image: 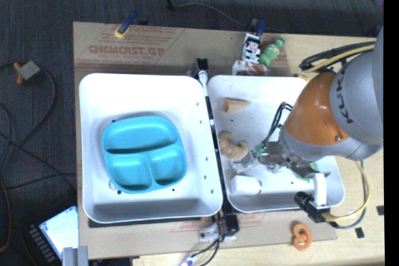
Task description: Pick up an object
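The right bin (274, 85) holds a tan cone-shaped piece (235, 105) near its back, a tan curled piece (232, 146) by its left wall, and a white block (245, 184) near its front. My gripper (257, 156) reaches down into the right bin, just right of the tan curled piece and above the white block. The orange band and grey wrist cover the bin's right half. I see nothing between the fingers.
The left bin (93, 134) holds a blue three-compartment tray (144, 152). Behind the right bin stand a small carton (248, 54) and a green bottle (270, 52). An orange ring (302, 236) lies on the bench in front. Cables loop near the arm.
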Controlling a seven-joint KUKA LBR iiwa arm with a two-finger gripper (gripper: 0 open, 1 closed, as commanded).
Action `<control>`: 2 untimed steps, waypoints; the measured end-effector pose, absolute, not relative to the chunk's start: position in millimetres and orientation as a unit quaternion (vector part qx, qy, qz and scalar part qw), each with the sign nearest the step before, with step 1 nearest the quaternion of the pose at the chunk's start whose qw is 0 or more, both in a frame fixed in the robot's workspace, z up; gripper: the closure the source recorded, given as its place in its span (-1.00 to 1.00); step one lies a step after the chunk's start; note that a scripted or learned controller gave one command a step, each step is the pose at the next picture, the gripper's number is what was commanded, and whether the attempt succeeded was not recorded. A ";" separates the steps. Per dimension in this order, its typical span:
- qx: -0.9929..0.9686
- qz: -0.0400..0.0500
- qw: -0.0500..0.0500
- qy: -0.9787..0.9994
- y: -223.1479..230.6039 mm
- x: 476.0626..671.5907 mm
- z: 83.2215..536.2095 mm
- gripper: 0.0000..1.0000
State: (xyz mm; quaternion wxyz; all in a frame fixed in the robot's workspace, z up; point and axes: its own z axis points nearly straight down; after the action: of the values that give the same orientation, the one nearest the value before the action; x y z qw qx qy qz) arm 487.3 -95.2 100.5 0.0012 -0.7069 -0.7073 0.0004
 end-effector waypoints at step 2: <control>-0.707 -0.001 -0.002 -0.707 -113.7 574.1 87.5 -1.00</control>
State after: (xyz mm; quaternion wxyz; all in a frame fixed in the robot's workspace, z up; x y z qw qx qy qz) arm 574.1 -113.7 87.5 -0.0016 -0.7068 -0.7075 -0.0007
